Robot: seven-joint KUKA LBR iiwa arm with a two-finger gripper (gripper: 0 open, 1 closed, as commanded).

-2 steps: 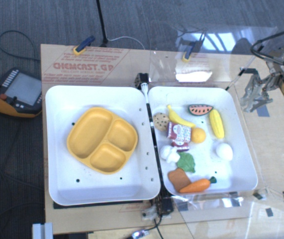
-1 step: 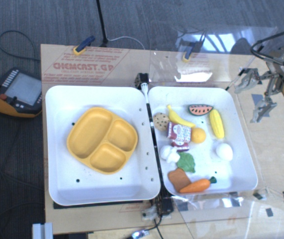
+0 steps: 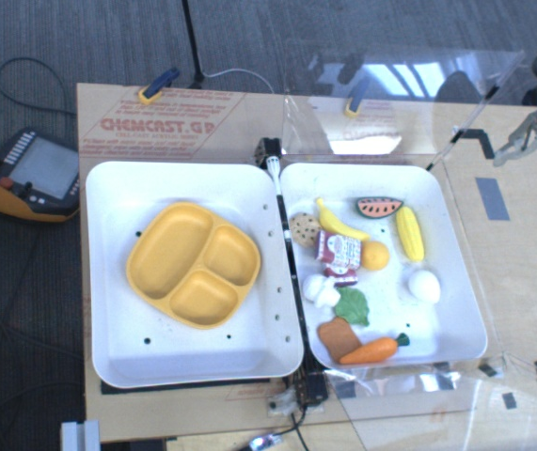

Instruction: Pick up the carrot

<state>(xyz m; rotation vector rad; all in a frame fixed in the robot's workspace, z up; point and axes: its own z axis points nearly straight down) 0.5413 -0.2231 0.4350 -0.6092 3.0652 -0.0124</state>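
Orange and tapered, the carrot (image 3: 370, 350) lies at the near edge of your right bin (image 3: 456, 280), its green top pointing right, its left end touching a brown toast slice (image 3: 335, 334). Just behind them you have a green broccoli piece (image 3: 351, 304) and a white garlic-like lump (image 3: 322, 290). Further back sit a red-and-white packet (image 3: 339, 253), an orange ball (image 3: 375, 256), a banana (image 3: 339, 222), a cookie (image 3: 304, 225), a watermelon slice (image 3: 379, 207), a corn cob (image 3: 410, 233) and a white egg (image 3: 424, 285).

Your left bin (image 3: 108, 346) holds a yellow divided plate (image 3: 193, 263).

At the upper right edge you can see a pale metal part that may be the tool (image 3: 524, 139), well apart from the carrot and outside the bins; you cannot tell its state from here.

A pendant (image 3: 31, 177) lies on the floor left of the bench (image 3: 155, 125).
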